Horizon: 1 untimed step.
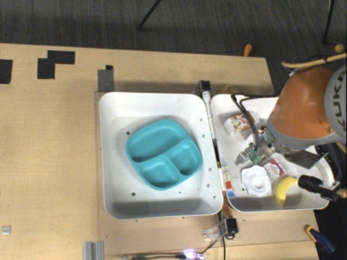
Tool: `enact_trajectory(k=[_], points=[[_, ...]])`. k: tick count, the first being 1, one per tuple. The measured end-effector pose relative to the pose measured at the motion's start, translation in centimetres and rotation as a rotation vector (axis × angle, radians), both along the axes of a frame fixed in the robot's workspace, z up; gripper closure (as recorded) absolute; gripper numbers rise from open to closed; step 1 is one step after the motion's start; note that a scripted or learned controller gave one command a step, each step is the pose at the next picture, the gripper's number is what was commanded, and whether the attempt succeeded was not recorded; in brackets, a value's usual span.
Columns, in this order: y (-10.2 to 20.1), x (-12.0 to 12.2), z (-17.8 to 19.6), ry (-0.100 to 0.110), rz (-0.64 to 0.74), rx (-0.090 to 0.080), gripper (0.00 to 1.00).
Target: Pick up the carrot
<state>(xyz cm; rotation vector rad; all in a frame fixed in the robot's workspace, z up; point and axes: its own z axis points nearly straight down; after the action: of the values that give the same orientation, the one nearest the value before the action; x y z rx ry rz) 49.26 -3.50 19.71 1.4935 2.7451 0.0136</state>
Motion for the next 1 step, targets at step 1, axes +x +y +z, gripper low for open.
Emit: enact_trajectory(k=[1], points=[[4.57, -0.32, -1.19, 0.012, 0.091, 0.001, 1.0]])
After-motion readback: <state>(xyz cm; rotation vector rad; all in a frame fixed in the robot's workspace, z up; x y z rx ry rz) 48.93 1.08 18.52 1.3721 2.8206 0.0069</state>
